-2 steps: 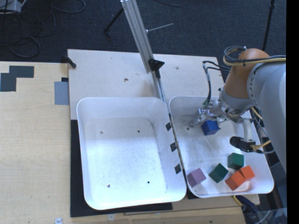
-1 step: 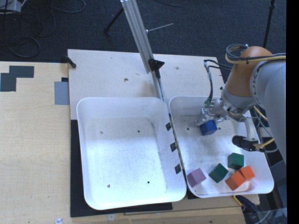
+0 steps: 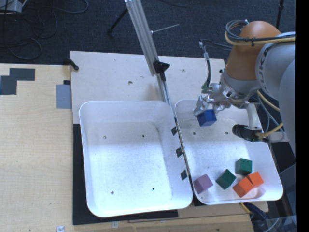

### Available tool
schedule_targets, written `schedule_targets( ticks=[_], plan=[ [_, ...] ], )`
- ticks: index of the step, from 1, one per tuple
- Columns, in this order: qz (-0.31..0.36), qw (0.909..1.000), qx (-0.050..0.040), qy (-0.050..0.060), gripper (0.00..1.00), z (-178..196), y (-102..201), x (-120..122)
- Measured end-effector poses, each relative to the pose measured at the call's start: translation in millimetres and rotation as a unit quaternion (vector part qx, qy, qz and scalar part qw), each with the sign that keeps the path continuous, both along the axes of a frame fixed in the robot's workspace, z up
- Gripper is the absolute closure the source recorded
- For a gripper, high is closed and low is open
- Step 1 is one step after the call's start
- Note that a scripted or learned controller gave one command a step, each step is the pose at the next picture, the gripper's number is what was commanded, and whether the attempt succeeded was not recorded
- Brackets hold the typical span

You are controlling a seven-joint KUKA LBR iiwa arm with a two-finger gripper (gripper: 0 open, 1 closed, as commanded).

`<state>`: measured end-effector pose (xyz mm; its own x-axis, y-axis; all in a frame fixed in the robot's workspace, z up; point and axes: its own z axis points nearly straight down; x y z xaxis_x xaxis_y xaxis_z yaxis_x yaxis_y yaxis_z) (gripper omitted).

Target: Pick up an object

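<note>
Gripper [image 3: 208, 108], upper right of frame, clamped on the blue cube [image 3: 207, 117]; the cube hangs directly beneath it, above the right bin [image 3: 270, 175].

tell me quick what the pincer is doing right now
Pincer: shut on the blue block, lifted above the right bin.

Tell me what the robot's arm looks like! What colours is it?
The arm is chunky and rounded, grey, with a shiny orange band above the wrist. Black cables loop around it. At the end sits a small silvery metal gripper.
</note>
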<state>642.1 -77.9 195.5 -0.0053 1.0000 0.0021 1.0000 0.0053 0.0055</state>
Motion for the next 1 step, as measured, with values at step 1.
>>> schedule_targets(
  ticks=[1],
  plan=[
    [0.000,1.0000,0.0005,0.005,1.00,-5.7,62.0,0.7]
  ],
)
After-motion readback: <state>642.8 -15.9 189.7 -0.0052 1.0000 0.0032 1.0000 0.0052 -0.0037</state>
